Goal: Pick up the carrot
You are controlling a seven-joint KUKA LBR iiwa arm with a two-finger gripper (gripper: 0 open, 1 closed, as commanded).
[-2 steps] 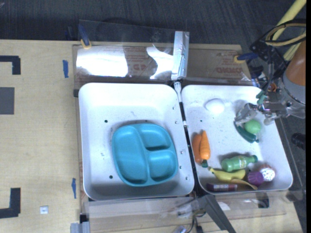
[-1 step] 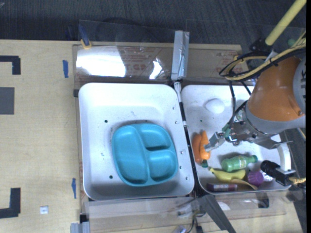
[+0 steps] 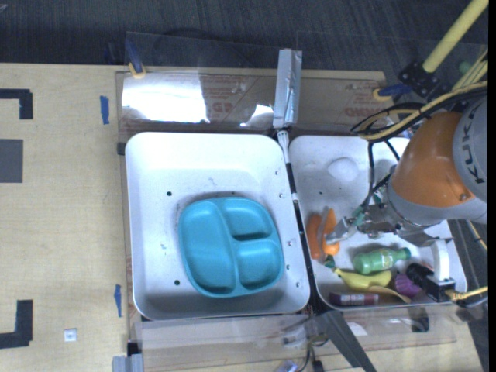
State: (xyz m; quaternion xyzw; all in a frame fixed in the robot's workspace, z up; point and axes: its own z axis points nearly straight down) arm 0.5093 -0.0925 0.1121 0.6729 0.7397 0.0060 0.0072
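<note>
End effector (image 3: 350, 225) is seen just beside carrot (image 3: 315, 235) in right bin (image 3: 325, 153); finger state cannot be told. Neighbouring bottle (image 3: 377, 260) or banana (image 3: 364, 279) could be nudged, and carrot missed.

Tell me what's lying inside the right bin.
In the right bin: an orange carrot near its left wall, a green bottle, a yellow banana and a purple item. The arm covers the bin's right side.

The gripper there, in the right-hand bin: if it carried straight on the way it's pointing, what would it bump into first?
Most likely the carrot. The gripper reaches leftward from the arm, and the carrot lies just beyond its tip in the right bin. Its height above the bin is unclear from this one slanted view.
</note>
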